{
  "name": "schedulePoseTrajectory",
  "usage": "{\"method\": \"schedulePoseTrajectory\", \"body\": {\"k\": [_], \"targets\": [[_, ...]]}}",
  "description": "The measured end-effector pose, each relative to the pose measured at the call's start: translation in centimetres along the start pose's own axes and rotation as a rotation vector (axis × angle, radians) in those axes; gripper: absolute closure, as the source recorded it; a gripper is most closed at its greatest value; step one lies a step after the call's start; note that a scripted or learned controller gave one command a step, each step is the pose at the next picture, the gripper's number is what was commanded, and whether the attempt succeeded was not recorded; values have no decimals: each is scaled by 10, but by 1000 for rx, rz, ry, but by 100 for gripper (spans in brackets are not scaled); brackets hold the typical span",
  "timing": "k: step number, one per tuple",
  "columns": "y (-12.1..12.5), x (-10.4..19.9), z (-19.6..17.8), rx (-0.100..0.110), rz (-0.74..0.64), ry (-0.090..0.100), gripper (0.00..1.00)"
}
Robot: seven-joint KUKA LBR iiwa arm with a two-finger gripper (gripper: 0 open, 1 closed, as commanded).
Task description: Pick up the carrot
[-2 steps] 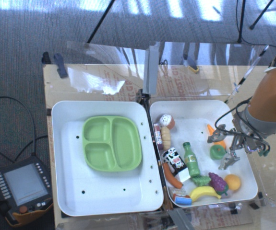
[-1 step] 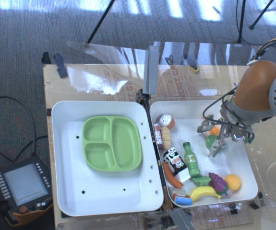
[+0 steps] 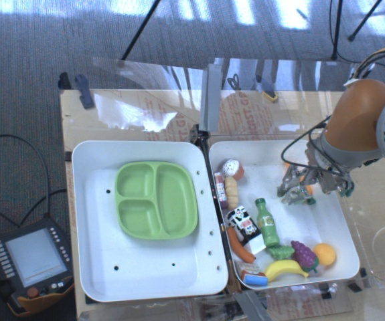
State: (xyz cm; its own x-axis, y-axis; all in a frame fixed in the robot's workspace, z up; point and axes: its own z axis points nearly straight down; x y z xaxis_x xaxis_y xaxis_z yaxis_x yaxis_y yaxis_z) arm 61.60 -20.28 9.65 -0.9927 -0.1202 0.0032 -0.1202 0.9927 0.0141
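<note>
A long orange-red piece that looks like the carrot [image 3: 240, 247] lies near the left wall of the right bin [image 3: 326, 219], between the black-and-white toy [image 3: 244, 222] and the bin's front corner. My gripper [image 3: 298, 191] hangs low over the right bin's upper right part, well to the right of that piece and apart from it. Small orange patches [image 3: 306, 190] show under and beside the gripper. I cannot tell what they belong to.
The right bin also holds a green bottle [image 3: 267, 221], a banana [image 3: 284, 270], purple grapes [image 3: 304, 253], an orange fruit [image 3: 324, 254], a green vegetable [image 3: 280, 251] and several small items along its left wall. A green divided plate [image 3: 156, 200] lies in the left bin [image 3: 98, 259].
</note>
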Motion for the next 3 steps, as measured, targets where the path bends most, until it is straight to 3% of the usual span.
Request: {"method": "schedulePoseTrajectory", "body": {"k": [1, 2, 3], "targets": [[26, -20, -84, 17, -90, -15, 100], [73, -1, -97, 12, 113, -7, 100], [-3, 73, -74, 14, -4, -3, 100]]}}
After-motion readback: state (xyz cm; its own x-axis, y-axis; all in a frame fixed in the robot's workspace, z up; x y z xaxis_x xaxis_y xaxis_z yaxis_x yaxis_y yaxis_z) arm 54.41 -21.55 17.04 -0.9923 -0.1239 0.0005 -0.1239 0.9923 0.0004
